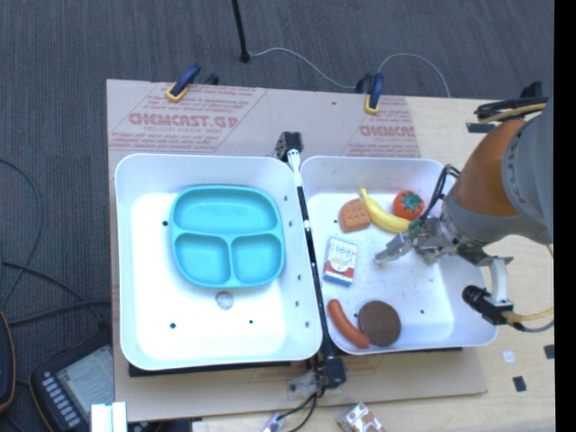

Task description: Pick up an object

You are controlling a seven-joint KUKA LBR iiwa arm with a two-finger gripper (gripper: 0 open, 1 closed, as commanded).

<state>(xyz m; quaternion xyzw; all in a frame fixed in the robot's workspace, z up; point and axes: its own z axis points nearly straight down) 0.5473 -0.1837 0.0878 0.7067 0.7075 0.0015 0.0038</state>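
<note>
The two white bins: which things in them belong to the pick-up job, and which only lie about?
For the job:
gripper
banana
tomato
waffle
small carton
sausage
brown round patty

Lying about:
blue divided tray in the left bin
clamps
cable

Arm (531, 178) cut off at right edge

2 bins (135, 241), 1 tray (227, 237), 6 food items (355, 214)

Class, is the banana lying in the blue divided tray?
No: the banana lies in the right bin, the blue tray in the left.
</note>
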